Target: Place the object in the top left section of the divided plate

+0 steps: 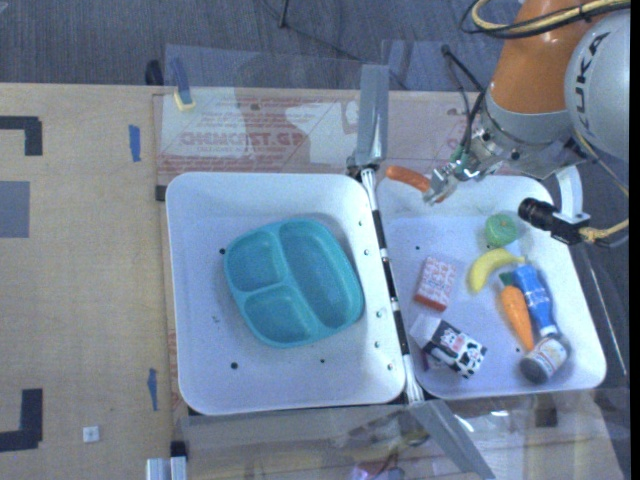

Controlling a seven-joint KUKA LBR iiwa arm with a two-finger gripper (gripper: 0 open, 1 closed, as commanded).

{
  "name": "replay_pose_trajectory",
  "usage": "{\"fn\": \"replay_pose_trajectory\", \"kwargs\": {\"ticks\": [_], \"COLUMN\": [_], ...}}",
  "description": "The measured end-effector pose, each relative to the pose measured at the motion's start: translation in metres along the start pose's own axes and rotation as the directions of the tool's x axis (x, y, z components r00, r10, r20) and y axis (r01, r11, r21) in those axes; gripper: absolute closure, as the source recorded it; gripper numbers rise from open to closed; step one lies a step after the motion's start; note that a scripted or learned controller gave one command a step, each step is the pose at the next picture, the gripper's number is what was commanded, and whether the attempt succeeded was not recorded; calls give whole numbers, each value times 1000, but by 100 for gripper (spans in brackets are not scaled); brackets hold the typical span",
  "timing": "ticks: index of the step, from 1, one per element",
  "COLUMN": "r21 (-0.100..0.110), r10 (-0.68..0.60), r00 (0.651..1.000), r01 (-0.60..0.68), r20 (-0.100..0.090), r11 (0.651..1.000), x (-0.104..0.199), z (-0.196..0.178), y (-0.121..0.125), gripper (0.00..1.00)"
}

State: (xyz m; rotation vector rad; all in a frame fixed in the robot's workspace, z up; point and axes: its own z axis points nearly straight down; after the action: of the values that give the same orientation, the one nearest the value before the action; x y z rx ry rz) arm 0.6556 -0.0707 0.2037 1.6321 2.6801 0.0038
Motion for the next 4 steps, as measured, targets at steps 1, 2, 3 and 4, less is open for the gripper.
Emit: {"fn": "replay_pose_trajectory", "kwargs": {"ticks": [1, 2, 3, 4], "r21": [3, 2, 2, 6], "r10": [-140, 41, -66, 10], "r00": [990, 999, 998, 1000], "r01": [140, -41, 66, -10], "r20": [-3, -1, -2, -2], "r11": [990, 999, 998, 1000], "x": [144, 206, 256, 328], "z": [19, 1, -77, -42], "y": [-88, -45, -38, -29], "gripper": [100, 100, 100, 100]}}
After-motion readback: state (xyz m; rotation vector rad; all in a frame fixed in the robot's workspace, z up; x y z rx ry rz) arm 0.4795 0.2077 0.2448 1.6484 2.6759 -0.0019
